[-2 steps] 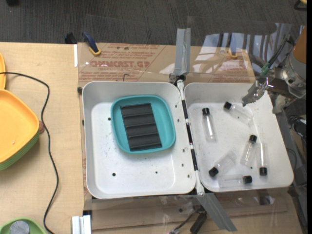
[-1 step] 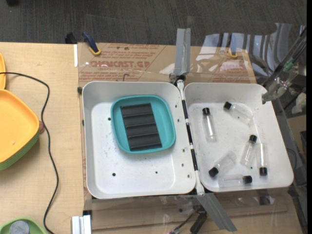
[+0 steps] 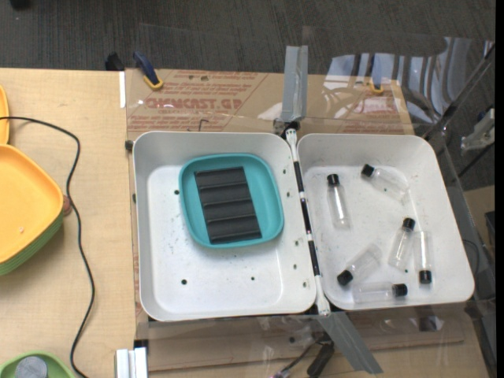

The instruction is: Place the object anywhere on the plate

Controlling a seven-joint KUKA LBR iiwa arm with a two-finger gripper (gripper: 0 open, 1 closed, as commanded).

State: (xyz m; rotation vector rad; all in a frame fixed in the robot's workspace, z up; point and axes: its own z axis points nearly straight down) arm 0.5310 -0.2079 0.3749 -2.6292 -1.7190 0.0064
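A teal plate (image 3: 269,203) lies in the left white bin (image 3: 157,235), and a dark ribbed insert (image 3: 227,204) rests on it. In the right white bin (image 3: 441,211) lie several clear vials with black caps. One vial (image 3: 338,198) lies near the bin's left side, another (image 3: 381,176) toward the back. Two vials (image 3: 404,241) (image 3: 424,257) lie at the right, one vial (image 3: 358,264) sits near the front left, and one vial (image 3: 378,292) lies along the front wall.
A yellow dish (image 3: 27,203) sits on the wooden bench at the far left, with a black cable (image 3: 79,211) running past it. Brown cardboard (image 3: 213,97) lies behind the bins. A grey upright post (image 3: 294,85) stands at the back between them.
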